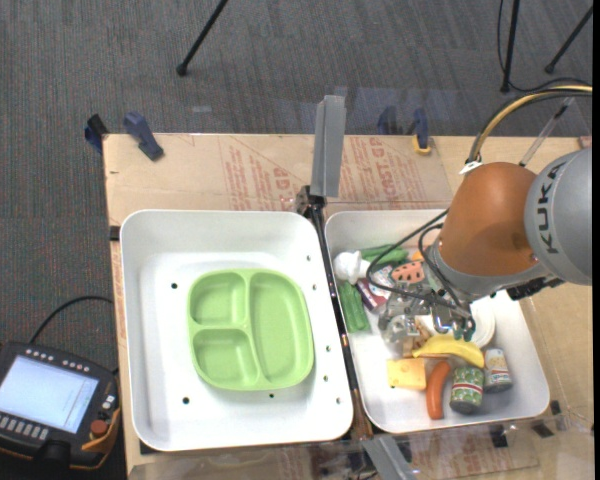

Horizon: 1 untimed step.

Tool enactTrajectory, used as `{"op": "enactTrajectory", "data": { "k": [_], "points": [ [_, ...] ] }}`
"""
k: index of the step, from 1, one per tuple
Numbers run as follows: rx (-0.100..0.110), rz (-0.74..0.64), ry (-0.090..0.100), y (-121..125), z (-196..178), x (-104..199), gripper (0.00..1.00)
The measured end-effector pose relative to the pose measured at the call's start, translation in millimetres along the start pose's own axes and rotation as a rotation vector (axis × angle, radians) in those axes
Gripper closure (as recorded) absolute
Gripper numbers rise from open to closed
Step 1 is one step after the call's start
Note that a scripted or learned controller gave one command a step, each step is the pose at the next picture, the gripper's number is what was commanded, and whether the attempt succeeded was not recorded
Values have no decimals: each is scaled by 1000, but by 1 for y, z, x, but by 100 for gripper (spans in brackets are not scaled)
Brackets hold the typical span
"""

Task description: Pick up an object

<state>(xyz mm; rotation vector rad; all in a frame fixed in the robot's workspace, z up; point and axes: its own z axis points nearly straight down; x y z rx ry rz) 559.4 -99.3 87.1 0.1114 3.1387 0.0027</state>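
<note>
My gripper (417,320) is down in the right bin (525,363), under the orange wrist band, right over a pile of toy food. Just below it lie a yellow banana (450,348), a yellow cheese wedge (406,373), an orange carrot (437,389) and two small cans (468,388). A white bottle (350,265), a green stick (353,308) and a pink spotted piece (411,271) lie to its left. The arm hides the bin's upper right part.
The left bin (150,268) holds a green divided plate (250,330). A grey post (328,158) stands at the back between the bins. A teach pendant (45,398) sits off the bench at lower left. Clamps grip the bench's far edge.
</note>
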Motion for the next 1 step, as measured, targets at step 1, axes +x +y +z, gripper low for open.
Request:
{"op": "enactTrajectory", "data": {
  "k": [1],
  "points": [
    [0,-1,0,0,0,0,0]
  ]
}}
